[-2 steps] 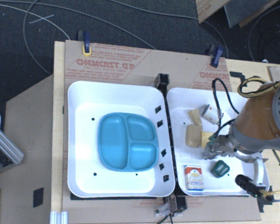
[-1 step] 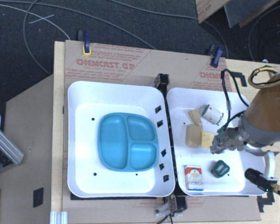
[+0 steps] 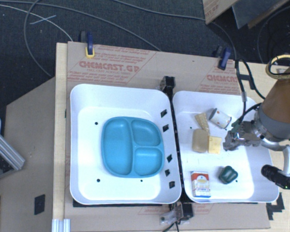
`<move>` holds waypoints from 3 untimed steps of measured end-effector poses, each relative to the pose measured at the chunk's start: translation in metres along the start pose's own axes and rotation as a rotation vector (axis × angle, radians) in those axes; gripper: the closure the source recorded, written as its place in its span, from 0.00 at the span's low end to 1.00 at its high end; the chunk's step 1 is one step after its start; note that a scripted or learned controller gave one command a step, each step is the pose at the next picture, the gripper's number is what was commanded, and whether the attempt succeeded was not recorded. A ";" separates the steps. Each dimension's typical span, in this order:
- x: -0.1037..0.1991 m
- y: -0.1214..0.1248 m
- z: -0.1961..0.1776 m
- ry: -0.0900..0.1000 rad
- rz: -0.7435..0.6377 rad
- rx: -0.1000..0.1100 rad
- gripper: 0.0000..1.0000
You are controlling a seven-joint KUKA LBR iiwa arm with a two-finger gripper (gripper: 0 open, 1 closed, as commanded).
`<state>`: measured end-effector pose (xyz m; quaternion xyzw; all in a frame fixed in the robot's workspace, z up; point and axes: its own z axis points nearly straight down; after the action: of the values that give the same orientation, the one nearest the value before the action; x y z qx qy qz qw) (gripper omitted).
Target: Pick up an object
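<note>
The right bin (image 3: 258, 195) holds several small objects: a tan block (image 3: 200, 140) with a yellow piece (image 3: 215, 145) against its right side, a smaller tan piece (image 3: 201, 121), a white and grey cylinder (image 3: 219, 117), a dark green object (image 3: 227, 174) and a red and white box (image 3: 200, 185). My gripper (image 3: 232, 140) hangs low over the middle of this bin, just right of the yellow piece and above the green object. Nothing shows in its grasp.
A blue divided plate (image 3: 133, 147) lies in the left bin (image 3: 81, 108). Black clips line the divider between the bins (image 3: 169, 134). Cables run behind the right bin near the arm (image 3: 281, 107).
</note>
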<state>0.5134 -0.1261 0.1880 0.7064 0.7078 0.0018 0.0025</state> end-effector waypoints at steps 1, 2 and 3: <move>0.000 0.006 -0.064 -0.001 0.000 -0.002 1.00; 0.056 0.006 -0.048 0.005 -0.004 0.009 1.00; 0.106 0.009 -0.036 0.004 -0.004 0.010 1.00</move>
<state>0.5219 -0.0201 0.2235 0.7051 0.7091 -0.0001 -0.0025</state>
